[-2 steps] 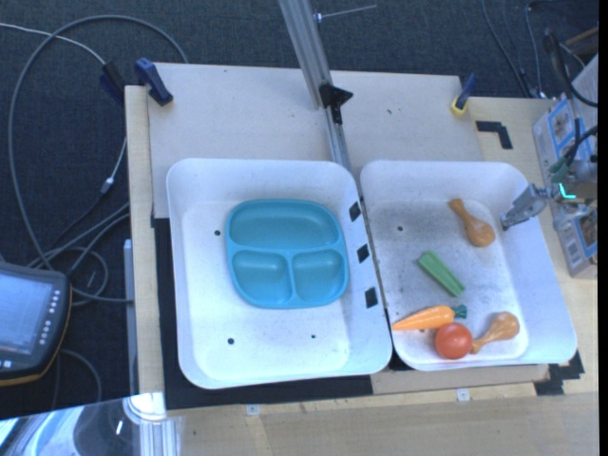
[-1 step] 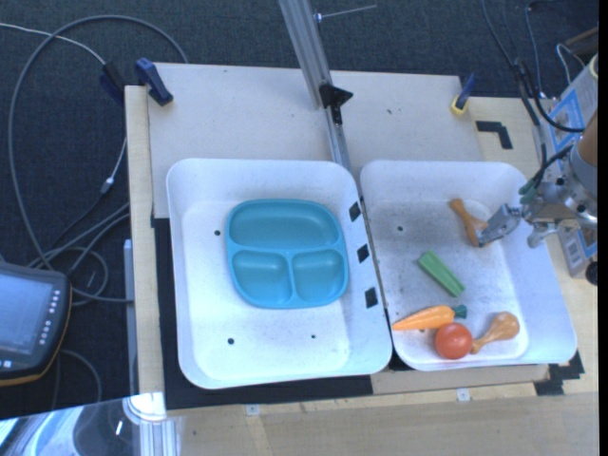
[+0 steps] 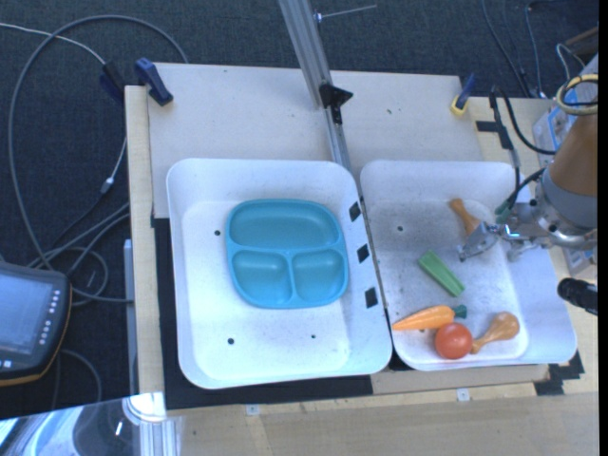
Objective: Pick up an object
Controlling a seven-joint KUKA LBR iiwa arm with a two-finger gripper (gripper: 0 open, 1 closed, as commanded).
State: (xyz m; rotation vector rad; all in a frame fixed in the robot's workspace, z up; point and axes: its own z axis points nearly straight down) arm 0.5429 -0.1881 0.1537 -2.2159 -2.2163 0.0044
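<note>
The right bin [image 3: 532,283] holds several toy foods. A small orange piece [image 3: 464,215] lies near its middle back, and a green stick [image 3: 440,272] sits in the centre. An orange carrot [image 3: 425,318], a red tomato [image 3: 453,340] and a tan gourd-shaped piece [image 3: 498,329] lie along the front edge. My gripper [image 3: 484,237] reaches in from the right and hangs low over this bin. It is just right of and below the orange piece, and up and to the right of the green stick. I see nothing held in it.
The left bin [image 3: 199,255] carries a blue three-section plate [image 3: 285,252]. A metal pole [image 3: 309,46] slants up from the divider between the bins. Cables trail over the bench's right back corner [image 3: 513,131], and a tablet [image 3: 28,321] sits off the bench at the left.
</note>
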